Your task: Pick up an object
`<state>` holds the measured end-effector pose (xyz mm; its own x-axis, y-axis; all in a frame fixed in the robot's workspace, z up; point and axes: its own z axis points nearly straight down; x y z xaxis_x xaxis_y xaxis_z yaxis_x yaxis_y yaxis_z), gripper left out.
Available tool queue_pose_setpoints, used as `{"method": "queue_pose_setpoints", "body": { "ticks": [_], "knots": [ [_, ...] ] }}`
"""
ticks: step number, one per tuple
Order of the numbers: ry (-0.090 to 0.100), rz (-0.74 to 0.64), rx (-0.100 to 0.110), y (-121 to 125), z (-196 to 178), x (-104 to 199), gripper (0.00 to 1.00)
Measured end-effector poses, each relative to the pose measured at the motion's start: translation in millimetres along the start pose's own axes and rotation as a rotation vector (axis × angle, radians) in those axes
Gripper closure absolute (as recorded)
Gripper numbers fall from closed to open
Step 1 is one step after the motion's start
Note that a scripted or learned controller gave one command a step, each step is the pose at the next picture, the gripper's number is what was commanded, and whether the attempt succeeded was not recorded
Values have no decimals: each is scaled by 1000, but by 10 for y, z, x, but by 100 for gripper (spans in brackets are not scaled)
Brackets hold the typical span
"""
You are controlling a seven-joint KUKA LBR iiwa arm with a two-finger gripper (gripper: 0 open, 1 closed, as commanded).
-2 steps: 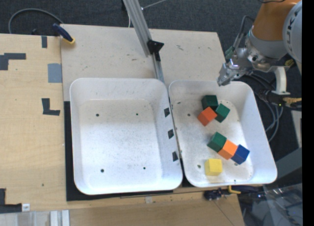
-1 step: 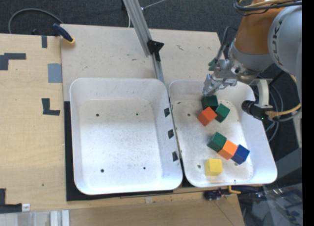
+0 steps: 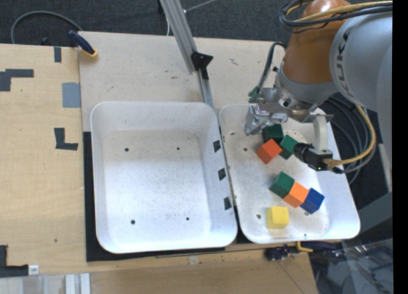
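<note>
Tan bench (image 3: 140, 63) top, two white bins side by side, dark floor beyond at 12 o'clock; a grey rail crosses from the top down to the seam between bins.

Gripper (image 3: 260, 119) sits low over the right bin (image 3: 245, 216), at its 11 o'clock corner; the silver finger hardware is bunched and seen from above, so whether it is parted or closed I cannot tell; no block visibly between the tips, so I would not call it a hold.

Just at 4 o'clock of the gripper: dark green block (image 3: 273, 132), second green block (image 3: 288, 144) beside it, orange-red block (image 3: 269, 151) touching below; that trio is the nearest candidate. Further out toward 5 o'clock: green block (image 3: 281, 185), orange block (image 3: 296, 194), blue block (image 3: 313, 201) in a touching row; yellow block (image 3: 277, 217) alone near the bin's front wall. Left bin (image 3: 102, 178) holds only a few dark specks.

Handling, my judgement: small rigid cubes, likely light, flat faces, not fragile; grip across two opposite flat faces; clustered ones risk a finger landing on a neighbour, so the yellow one is the cleanest take.

Writing: part of the maker's lettering on the grey arm link at 2 o'clock, too cropped to read properly; nothing legible on the blocks.
</note>
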<state>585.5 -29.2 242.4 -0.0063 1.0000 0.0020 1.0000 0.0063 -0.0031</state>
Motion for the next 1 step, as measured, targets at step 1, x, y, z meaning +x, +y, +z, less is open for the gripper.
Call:
{"method": "queue_pose_setpoints", "body": {
  "ticks": [1],
  "knots": [
    [-1, 2, 2, -279, 119, 381, 100]
  ]
}}
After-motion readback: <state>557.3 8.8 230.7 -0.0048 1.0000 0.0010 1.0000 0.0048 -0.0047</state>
